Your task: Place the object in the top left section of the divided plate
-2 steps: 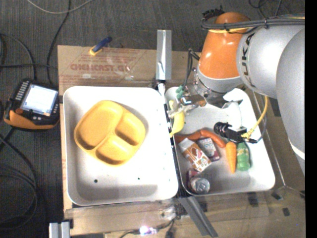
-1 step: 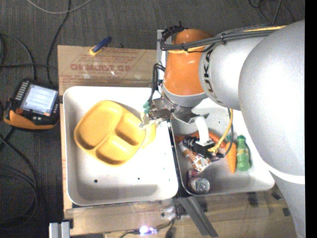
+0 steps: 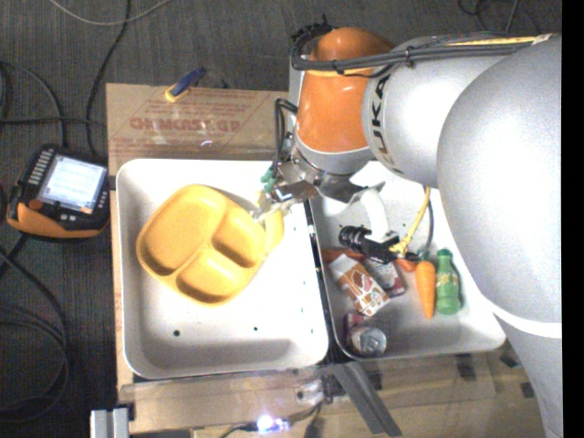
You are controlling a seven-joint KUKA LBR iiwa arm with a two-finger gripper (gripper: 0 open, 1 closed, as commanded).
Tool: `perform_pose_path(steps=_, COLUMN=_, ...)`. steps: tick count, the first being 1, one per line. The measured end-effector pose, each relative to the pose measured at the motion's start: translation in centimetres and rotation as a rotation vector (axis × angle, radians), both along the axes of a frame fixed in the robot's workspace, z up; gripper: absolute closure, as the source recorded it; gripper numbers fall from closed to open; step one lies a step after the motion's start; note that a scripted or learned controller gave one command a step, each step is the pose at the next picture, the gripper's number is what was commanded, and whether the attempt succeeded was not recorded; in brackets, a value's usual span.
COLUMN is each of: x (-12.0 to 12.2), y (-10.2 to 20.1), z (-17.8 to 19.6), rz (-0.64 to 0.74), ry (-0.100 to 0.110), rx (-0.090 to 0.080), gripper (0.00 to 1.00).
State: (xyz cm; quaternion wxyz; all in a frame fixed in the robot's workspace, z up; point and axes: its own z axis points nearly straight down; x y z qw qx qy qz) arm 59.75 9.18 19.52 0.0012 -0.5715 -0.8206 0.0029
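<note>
The divided plate (image 3: 205, 243) was plain yellow-orange, the bins (image 3: 132, 336) white. The arm (image 3: 474, 126) was grey with an orange band (image 3: 333, 103). In the right bin lay an orange carrot (image 3: 425, 287) and a green bottle (image 3: 446, 283) — both unpatterned.

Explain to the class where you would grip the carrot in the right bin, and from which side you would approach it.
Grip the carrot across its thick upper half, coming straight down. It lies flat with its tip toward the bin's near edge. The green bottle sits tight against its right side, so the pincer fingers probably need to close across the width with care there.
</note>
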Motion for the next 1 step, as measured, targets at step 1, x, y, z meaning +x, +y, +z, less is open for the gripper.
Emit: perform_pose_path(steps=1, x=-1.62, y=0.13, z=-1.44, rz=0.114, ry=0.001, rx=0.001, gripper=1.00)
